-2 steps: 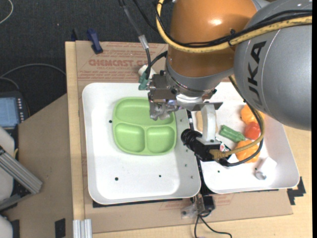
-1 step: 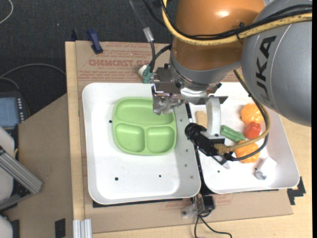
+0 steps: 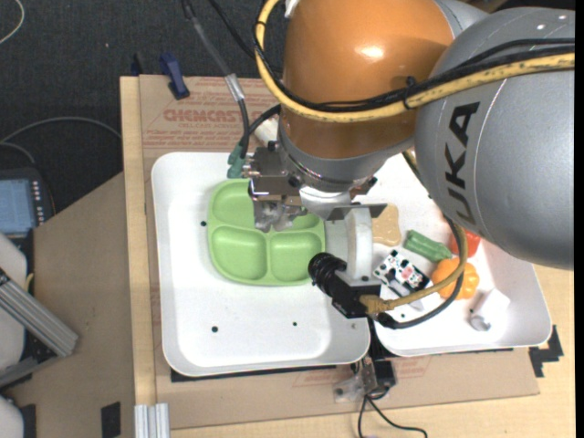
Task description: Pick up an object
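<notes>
A light green divided plate (image 3: pixel 239 243) lies in the left white bin (image 3: pixel 237 340), toward its back right. My gripper (image 3: pixel 276 213) hangs straight down over the plate's right rear section, very close to or touching its surface. The large orange and grey wrist hides most of the gripper and the plate's far edge. I see nothing held in the gripper.
The right bin (image 3: pixel 511 331) holds a green block (image 3: pixel 429 244), an orange piece (image 3: pixel 462 279), a white item with black marks (image 3: pixel 399 272) and a small metal part (image 3: pixel 478 318). A black cable connector (image 3: pixel 336 286) hangs over the divide between the bins.
</notes>
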Robot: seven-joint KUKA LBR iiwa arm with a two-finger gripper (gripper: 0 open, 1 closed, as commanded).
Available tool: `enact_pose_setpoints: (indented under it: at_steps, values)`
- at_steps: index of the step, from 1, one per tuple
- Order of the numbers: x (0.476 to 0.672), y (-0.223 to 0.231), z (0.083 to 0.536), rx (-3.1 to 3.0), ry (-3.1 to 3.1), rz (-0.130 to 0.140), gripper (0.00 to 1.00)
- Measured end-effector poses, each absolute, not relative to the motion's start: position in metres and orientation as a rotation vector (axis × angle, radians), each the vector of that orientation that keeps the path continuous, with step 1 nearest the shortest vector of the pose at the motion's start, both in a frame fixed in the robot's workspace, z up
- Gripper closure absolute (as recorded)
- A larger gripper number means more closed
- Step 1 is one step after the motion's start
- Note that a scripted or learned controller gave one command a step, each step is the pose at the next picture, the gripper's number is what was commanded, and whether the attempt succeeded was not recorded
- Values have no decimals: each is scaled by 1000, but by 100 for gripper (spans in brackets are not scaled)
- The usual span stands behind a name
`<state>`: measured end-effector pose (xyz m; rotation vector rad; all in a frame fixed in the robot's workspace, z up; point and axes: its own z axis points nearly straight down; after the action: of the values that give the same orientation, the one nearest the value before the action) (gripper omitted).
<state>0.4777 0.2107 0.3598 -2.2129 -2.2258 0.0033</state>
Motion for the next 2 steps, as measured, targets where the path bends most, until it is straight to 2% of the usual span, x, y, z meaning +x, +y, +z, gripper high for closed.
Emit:
enact_pose_setpoints:
  at_steps: [1, 2]
  values:
    - [480, 225, 510, -2221, -2230, -29, 100]
    - [479, 177, 448, -2225, -2213, 12, 100]
